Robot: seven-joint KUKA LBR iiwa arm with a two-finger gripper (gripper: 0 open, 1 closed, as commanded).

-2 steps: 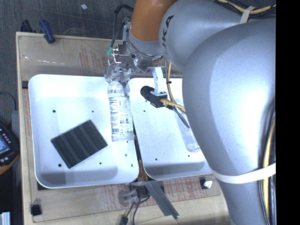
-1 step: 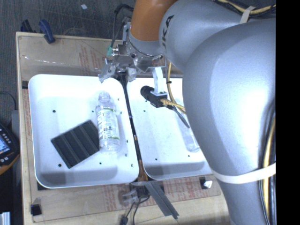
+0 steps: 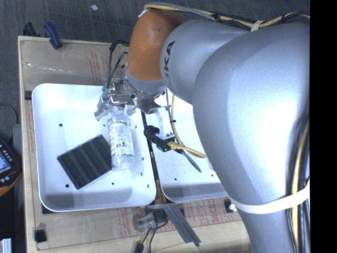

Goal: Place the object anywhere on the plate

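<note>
Plainly, the grey arm (image 3: 237, 88) takes up the whole three o'clock half of the camera view, its bulk sweeping in over the right bin (image 3: 181, 186) so that only a strip of that bin's floor and near rim can be seen; this follows from the slanted overhead camera and the arm's reach across to the far bin. The left bin (image 3: 47, 141) lies at nine o'clock from the centre, shallow and white, and it holds both of the loose things. A dark ribbed plate (image 3: 84, 161) lies flat on its floor toward seven o'clock, turned at an angle, presumably as the target. Touching its three o'clock edge lies a clear plastic bottle (image 3: 121, 144), on its side with its cap end toward twelve o'clock, and so still in the bin beside the plate rather than on it. The gripper (image 3: 117, 105) hangs directly over that cap end, below the orange band (image 3: 150, 44), which suggests a grasp at the neck; whether its jaws are apart or closed on the bottle, I cannot tell from this angle.
</note>
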